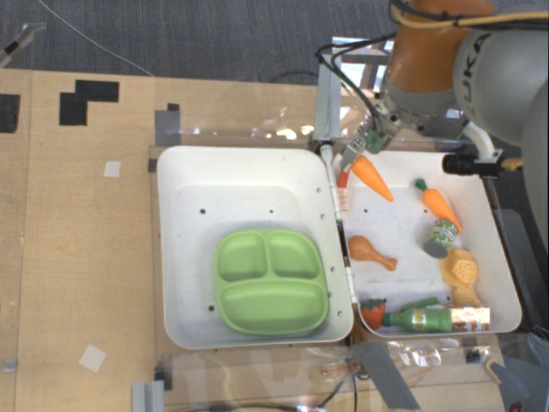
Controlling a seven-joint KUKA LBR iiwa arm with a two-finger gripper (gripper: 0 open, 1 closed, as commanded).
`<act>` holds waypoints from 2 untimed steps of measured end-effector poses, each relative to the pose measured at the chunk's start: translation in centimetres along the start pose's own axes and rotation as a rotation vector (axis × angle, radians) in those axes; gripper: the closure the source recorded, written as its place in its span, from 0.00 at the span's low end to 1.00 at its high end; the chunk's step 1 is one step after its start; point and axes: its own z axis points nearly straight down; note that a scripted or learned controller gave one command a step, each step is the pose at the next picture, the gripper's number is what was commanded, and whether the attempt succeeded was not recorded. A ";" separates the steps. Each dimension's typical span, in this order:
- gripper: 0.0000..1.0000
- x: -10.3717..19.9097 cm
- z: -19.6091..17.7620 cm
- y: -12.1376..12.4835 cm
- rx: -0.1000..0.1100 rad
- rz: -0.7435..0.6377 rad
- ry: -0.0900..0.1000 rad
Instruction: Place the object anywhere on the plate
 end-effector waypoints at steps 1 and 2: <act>1.00 7.9 -0.5 -0.5 -0.002 -0.174 0.003; 1.00 12.6 3.4 2.4 -0.002 -0.462 0.004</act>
